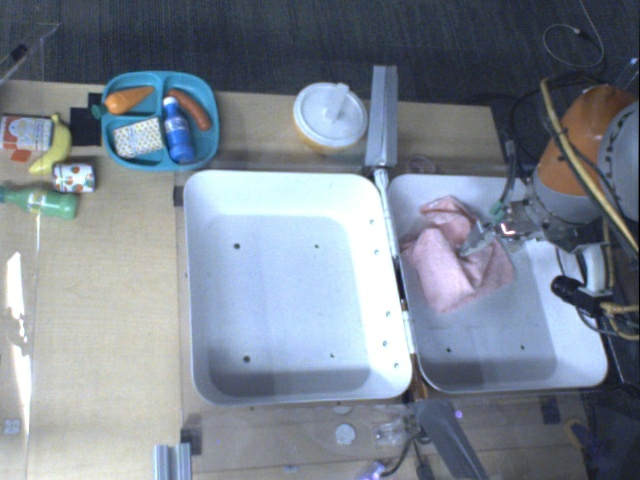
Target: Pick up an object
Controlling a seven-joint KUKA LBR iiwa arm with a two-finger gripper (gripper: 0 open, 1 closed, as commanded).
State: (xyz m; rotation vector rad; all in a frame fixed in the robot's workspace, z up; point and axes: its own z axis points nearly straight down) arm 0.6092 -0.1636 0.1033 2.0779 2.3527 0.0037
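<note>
The two-finger hand (480, 240) on the grey arm with the orange band (590, 163) is seen low inside the right-hand shallow white bin (520, 353), its tips pressed into a crumpled pink cloth (450, 258). Whether the fingers are apart or together cannot be told — they are small, dark and partly lost against the folds of the fabric. The cloth lies directly under and to the left of the hand, bunched toward the bin's left wall, with one edge spread out beneath the hand itself. Further left of the hand, past the divider, the second white bin (290, 288) sits on the pale wooden desk (100, 318). Up and to the left of the hand a round white lidded cup (330, 115) stands at the desk's far edge. Well to the left — at the desk's far corner — a blue divided plastic tray (160, 120) holding toy food is found, with a yellow toy banana (52, 146), a small printed can (74, 177) and a green bottle (42, 202) beside it.
</note>
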